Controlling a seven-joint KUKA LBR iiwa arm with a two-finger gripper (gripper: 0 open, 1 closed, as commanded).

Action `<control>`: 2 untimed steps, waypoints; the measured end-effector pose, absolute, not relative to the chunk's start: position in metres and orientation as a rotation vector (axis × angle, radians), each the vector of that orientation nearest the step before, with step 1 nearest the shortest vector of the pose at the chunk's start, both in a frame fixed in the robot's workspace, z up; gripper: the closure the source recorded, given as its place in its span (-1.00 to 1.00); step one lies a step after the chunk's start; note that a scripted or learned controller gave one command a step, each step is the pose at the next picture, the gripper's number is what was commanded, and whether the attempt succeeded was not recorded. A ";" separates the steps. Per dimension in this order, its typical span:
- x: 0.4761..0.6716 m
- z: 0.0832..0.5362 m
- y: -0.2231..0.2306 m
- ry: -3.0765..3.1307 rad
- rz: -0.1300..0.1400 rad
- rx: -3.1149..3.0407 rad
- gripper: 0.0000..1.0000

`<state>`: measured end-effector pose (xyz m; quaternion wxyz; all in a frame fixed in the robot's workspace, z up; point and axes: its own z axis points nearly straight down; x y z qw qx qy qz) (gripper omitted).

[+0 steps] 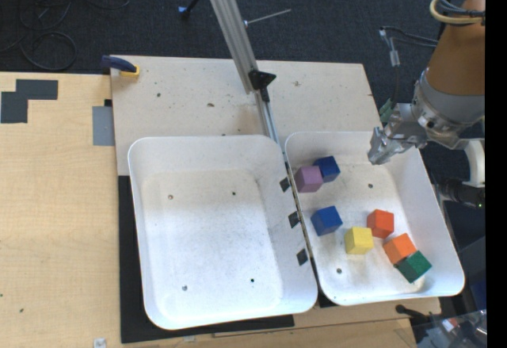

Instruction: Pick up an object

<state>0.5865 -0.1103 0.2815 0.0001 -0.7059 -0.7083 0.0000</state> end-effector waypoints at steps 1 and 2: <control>0.579 0.280 -0.065 -2.222 0.002 -2.216 1.00; 0.568 0.259 -0.011 -2.221 0.004 -2.214 1.00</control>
